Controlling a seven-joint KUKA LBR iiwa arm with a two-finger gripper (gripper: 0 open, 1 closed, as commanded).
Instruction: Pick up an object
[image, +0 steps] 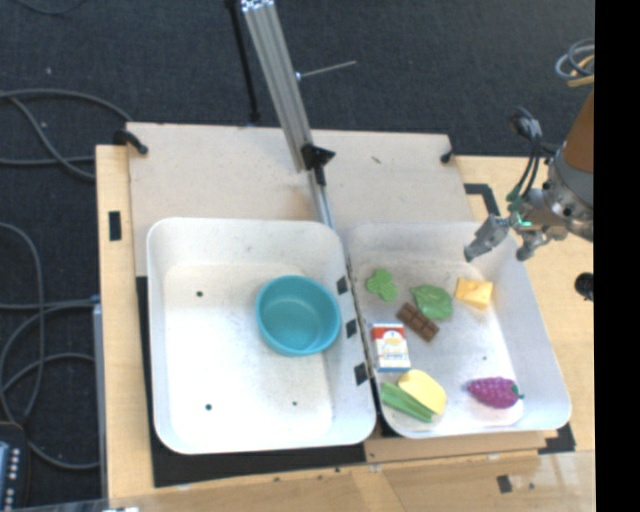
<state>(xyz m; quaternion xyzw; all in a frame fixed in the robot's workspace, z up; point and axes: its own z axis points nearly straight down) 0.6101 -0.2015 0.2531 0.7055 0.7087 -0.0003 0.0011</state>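
The gripper (505, 243) hangs over the upper right corner of the right bin (535, 330), its two fingers spread apart with nothing between them; one grey finger (485, 240) points down and left toward the bin floor, the other sits nearer the wrist. Behind it the arm comes in from the right edge, with cables looping above the wrist. Nearest the fingers, just below and a little left, lies a yellow cheese wedge (474, 292), apart from the fingertips. Left of the wedge is a green leafy piece (432, 300), and touching it on its lower left a brown chocolate bar (418, 322) lying at a slant. Farther left, near the bin's inner wall, is a second small green piece (381, 285). Below the chocolate stands a small red and white carton (391, 348). Toward the near rim lie a yellow toy (423, 391) with a green pod (403, 402) pressed against its left side, and well to the right of them a purple bunch of grapes (493, 391). The left bin (200, 400) holds a teal bowl (297, 315) close to its right wall. A slanted aluminium post (285, 85) rises from the bench behind the two bins, left of the gripper.
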